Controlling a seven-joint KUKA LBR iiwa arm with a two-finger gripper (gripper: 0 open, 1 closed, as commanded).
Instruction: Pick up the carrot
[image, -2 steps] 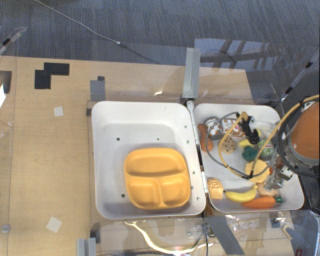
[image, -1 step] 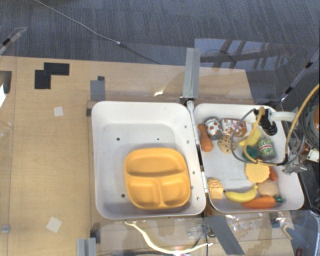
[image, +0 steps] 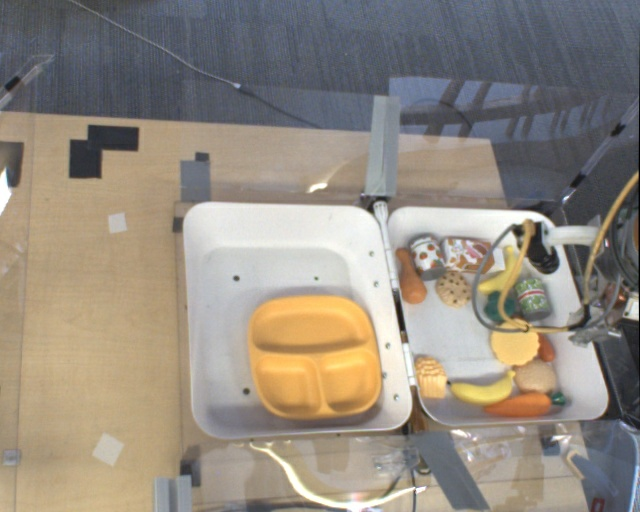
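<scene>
The carrot (image: 520, 405) lies flat in the right bin (image: 460, 325), at the near edge, close to the near right corner. It is orange with a small green tip that points right. A banana (image: 482, 390) lies just beside it on the far side, and a round tan food (image: 536, 376) sits just past it too. A piece of corn (image: 431, 377) is to the left, near the wall between the bins. The left bin (image: 215, 300) has a yellow tray (image: 315, 355) with three parts in it. The arm comes in from the right, and the gripper (image: 605, 320) seems to be at the right edge of the right bin, partly behind cables (image: 500, 280), so I cannot tell if it is released or clenched. To do this step well, I think it should move to the near side, line up across the thin middle of the carrot, go straight down, and squeeze without bumping the banana or the bin wall.
</scene>
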